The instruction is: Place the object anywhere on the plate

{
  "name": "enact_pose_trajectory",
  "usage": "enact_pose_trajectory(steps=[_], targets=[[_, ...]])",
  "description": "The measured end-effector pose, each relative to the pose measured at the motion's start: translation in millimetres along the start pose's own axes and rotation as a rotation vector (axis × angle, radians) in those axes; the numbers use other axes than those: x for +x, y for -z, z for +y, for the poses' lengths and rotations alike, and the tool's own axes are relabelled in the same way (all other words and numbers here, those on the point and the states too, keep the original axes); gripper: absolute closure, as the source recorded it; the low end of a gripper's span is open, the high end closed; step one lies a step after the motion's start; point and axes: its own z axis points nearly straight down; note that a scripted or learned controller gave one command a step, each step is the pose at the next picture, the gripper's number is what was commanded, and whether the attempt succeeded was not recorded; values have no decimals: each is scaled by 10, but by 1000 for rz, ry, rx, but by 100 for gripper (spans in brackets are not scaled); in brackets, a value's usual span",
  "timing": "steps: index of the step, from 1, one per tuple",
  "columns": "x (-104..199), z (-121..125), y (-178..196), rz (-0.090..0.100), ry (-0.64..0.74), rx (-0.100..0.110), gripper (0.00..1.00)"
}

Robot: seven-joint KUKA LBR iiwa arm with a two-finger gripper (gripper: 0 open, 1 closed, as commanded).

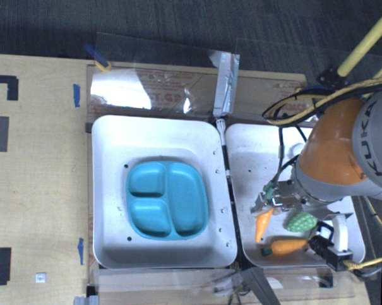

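Looming over our right bin [240,182], the pincer [269,201] sits, grip unclear to us, touching one carrot [262,226] near the front edge, far from the blue plate [167,198]; a glancing grasp could drop it.

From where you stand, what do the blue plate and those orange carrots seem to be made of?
The blue divided plate looks like moulded plastic: one even colour, rounded compartment ridges, a soft sheen. The two carrots look like toy food, probably plastic or rubber, given their flat uniform orange and smooth surface. The view cannot settle which.
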Motion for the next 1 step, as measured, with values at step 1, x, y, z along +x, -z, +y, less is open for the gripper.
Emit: enact_pose_trajectory(steps=[1], targets=[[702, 415, -3, 0, -80, 2, 100]])
